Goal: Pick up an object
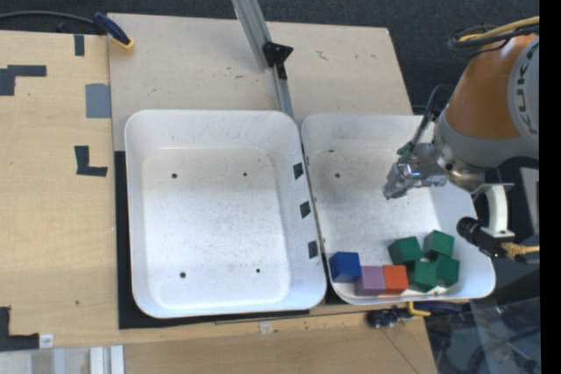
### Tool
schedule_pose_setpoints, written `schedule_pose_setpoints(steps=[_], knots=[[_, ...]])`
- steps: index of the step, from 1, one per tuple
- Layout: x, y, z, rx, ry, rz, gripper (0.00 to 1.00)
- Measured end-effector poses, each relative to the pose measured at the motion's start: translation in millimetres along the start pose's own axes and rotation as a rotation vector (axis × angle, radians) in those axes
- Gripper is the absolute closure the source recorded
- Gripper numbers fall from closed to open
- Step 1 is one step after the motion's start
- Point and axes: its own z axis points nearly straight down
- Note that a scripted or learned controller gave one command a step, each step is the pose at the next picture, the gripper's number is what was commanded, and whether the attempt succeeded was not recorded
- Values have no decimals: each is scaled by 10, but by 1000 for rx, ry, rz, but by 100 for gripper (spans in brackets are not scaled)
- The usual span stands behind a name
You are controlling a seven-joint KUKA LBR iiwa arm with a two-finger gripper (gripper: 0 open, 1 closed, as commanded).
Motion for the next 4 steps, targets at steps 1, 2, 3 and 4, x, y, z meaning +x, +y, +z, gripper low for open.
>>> schedule_pose_setpoints(steps=[1,2,3,4], knots=[[515,117,-158,-3,3,-6,100],[969,293,-113,-2,2,-6,100],[1514,324,-134,-2,3,-7,100],[1996,602,-186,-4,3,-6,100]])
